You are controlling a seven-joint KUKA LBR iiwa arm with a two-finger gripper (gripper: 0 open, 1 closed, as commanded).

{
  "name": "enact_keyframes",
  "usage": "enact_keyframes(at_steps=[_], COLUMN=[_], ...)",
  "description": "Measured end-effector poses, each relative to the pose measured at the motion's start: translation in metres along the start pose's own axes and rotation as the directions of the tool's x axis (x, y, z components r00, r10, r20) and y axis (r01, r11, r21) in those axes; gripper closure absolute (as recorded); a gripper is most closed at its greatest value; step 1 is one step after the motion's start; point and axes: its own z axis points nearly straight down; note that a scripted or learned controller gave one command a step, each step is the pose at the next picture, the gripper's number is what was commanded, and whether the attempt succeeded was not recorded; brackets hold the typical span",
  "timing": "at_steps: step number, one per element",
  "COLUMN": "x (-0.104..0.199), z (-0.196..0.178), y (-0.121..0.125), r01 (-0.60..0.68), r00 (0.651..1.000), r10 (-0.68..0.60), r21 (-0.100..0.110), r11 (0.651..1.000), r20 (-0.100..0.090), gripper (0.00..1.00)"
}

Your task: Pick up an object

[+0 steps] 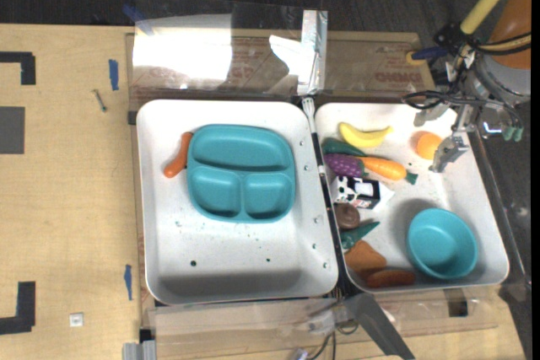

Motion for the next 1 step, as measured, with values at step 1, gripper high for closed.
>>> enact_keyframes(at_steps=[1], x=[-0.0043], z=[0.1074], y=[0.0299], r01=[-0.130], r00=[0.991], r10=[0.130], r21=[0.001], r11=[0.991], r20=[0.011], gripper=[0.00])
